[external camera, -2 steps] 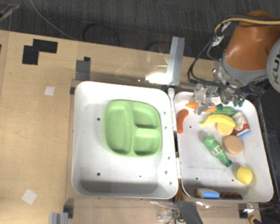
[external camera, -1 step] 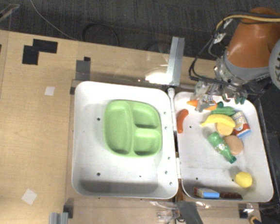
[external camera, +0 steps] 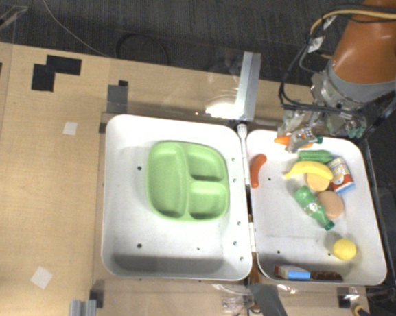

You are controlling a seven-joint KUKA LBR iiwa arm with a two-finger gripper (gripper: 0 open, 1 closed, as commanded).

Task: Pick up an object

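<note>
- My claw (external camera: 303, 137) hangs over the top edge of the right bin (external camera: 371, 262), near its far left corner.
- I cannot tell if my claw is open or closed. It is small and blurry here.
- A little orange thing (external camera: 283, 139) sits just beside my claw, on its left. I cannot tell if my claw touches it.
- My arm (external camera: 373, 45) is fat and orange above my claw, and it comes in from the top right.
- The toys lie in the right bin, just below my claw.
- There is a yellow banana (external camera: 308, 172) with a green veggie (external camera: 315, 156) just above it.
- A red and white can (external camera: 341, 175) is beside the banana, on its right.
- A green bottle (external camera: 311, 204) lies tilted under the banana, and a brown egg shape (external camera: 331, 203) touches it.
- A yellow lemon (external camera: 344, 250) sits alone, lower down.
- A red sausage (external camera: 257, 169) lies by the left wall of that bin.
- A small flat box (external camera: 293, 272) rests at the bottom edge.
- The left bin (external camera: 114, 250) holds a green tray (external camera: 186, 180) with three parts.
</note>
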